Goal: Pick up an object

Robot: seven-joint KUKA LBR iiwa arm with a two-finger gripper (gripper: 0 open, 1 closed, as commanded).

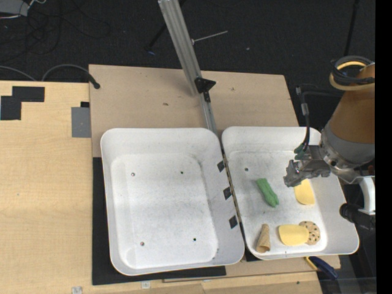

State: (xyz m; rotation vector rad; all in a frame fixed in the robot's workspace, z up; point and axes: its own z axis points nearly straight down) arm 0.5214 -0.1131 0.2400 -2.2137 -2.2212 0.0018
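Camera view: pincer (296, 175) beside yellow piece (304, 194).

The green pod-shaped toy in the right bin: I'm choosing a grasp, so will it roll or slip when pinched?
The green pod-shaped toy is long and narrow, so it may roll sideways if nudged. It looks smooth, perhaps slippery. Lying flat, it seems unlikely to tip.

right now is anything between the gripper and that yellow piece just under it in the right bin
Nothing visible stands between them. The gripper hangs at the upper left edge of the yellow piece in the right bin. The green piece lies off to its left, clear of the path.
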